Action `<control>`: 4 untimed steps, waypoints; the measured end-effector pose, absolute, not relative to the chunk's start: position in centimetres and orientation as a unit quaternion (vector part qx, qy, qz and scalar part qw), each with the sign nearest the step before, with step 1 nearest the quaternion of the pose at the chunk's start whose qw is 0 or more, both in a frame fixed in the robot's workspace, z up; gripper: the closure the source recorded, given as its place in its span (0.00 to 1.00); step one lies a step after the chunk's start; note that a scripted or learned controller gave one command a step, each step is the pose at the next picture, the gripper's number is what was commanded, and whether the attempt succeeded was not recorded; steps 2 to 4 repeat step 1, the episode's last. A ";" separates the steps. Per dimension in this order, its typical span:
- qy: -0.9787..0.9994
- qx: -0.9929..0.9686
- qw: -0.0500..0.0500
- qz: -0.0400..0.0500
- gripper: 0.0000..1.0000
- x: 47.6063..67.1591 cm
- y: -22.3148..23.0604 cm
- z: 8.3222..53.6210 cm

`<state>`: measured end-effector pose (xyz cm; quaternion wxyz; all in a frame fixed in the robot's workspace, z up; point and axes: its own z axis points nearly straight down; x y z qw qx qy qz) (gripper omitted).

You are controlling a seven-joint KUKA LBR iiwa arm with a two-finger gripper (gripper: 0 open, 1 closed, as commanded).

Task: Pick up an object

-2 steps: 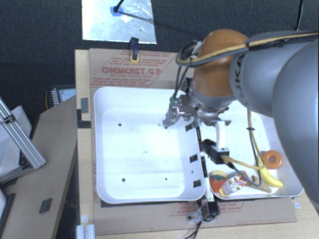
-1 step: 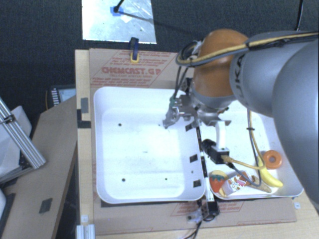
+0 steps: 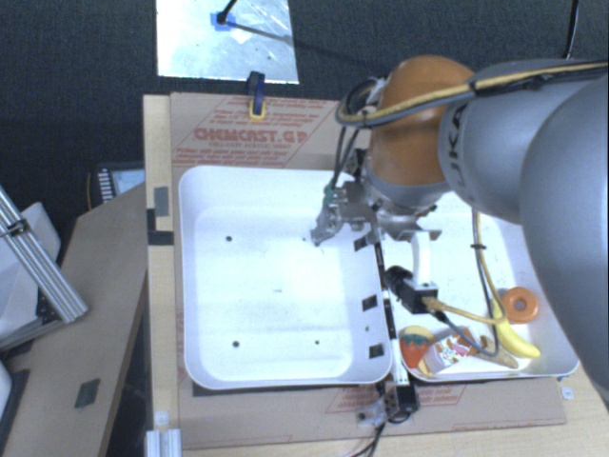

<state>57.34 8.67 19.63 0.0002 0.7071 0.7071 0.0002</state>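
- Closest to the counter's near edge, in the near corner of the right shallow white plastic bin [image 3: 457, 272], lies a round orange-and-white item [image 3: 416, 347]. A small crumpled packet printed in red, white and blue [image 3: 449, 350] touches it.
- Just beside the packet, along the same bin's near edge, lies a yellow banana [image 3: 515, 340], its stem pointing toward the divide between the bins.
- Just beyond the banana sits a flat orange ring with a hole in its middle [image 3: 520, 304].
- These four pickable things are all in the right bin, well apart from the gripper.
- Grey two-finger gripper [image 3: 327, 221] hangs over the far right corner of the left shallow white plastic bin [image 3: 205, 255], above bare white floor. Whether it is wide or narrow cannot be told from this slant.
- Both bins rest on a brown cardboard sheet with red lettering [image 3: 249, 133], which shows along the counter's far edge.
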 end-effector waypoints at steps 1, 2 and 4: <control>0.707 0.707 0.000 0.000 0.00 57.3 8.7 19.6; 0.707 0.707 0.000 0.000 0.00 57.3 8.7 19.6; 0.707 0.707 0.000 0.000 0.00 57.3 8.7 19.6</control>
